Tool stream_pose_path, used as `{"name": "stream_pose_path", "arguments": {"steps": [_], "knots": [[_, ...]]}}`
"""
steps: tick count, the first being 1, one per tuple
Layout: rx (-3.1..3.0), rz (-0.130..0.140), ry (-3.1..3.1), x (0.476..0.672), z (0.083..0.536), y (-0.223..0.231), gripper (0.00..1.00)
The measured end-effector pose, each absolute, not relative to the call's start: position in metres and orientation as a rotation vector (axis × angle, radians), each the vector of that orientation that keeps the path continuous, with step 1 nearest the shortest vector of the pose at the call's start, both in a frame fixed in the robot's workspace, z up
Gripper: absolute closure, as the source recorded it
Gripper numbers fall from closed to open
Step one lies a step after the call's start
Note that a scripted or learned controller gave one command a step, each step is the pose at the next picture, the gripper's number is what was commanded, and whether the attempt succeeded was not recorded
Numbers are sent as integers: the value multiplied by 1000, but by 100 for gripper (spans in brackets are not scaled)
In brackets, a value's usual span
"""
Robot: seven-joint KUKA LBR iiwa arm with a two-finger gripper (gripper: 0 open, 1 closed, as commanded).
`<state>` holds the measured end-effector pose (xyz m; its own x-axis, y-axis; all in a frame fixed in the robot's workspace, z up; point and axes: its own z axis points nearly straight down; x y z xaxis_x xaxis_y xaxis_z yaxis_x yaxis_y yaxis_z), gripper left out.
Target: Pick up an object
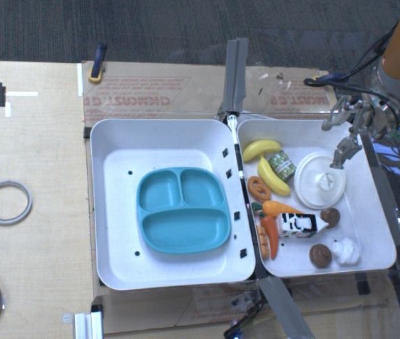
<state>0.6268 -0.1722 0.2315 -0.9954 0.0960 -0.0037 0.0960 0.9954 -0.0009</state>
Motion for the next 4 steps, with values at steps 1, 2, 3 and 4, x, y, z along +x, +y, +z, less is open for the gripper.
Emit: {"name": "stream_pose_path", "arguments": {"steps": [1, 2, 3, 4], "knots": [[285, -2, 3122, 637, 94, -175, 0], [872, -1, 3015, 603, 93, -149, 0], [865, -4, 3013, 605, 103, -149, 100], [317, 0, 3122, 605, 204, -93, 100]]}}
